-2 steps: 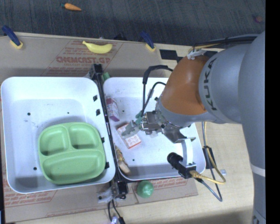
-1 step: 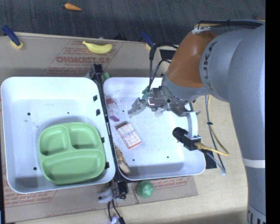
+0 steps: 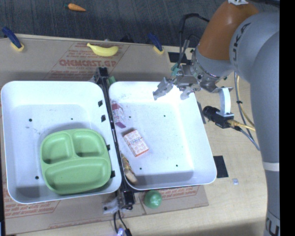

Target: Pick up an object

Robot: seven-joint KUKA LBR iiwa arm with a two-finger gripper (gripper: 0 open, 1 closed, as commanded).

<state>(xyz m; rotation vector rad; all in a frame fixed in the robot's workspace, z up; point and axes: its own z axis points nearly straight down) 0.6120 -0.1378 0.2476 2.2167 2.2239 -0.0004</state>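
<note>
The jaws point(image 3: 173, 89) are hanging spread and released, grasping nothing, over the far edge of the right bin point(image 3: 196, 146), with the grey arm point(image 3: 255, 48) and its orange band reaching in behind them. From here, my guess is that the main risk is a descent onto bare plastic: nothing is lying beneath the jaws, and the nearest candidate, a small red-and-white carton point(image 3: 136, 142), is sitting well toward the near left part of the right bin. It is lying flat and low, so the fingertips may be skidding over its top or pushing it along the floor rather than closing on it. A second item, a flat red-and-white packet point(image 3: 117, 113), is resting against the left wall of the right bin, where one finger could be striking the wall before closing. Something small and tan point(image 3: 129, 173) is tucked in the near left corner of the right bin, too crowded by the walls for an easy grip; I cannot tell what it is. To the left of the right bin, the left bin point(image 3: 19, 107) is holding a green divided tray point(image 3: 76, 161), wide and shallow and probably awkward for the jaws. Beyond the right bin a yellow banana point(image 3: 103, 48) is lying on the surface, and a green ball point(image 3: 153, 198) is sitting just outside its near wall.
</note>
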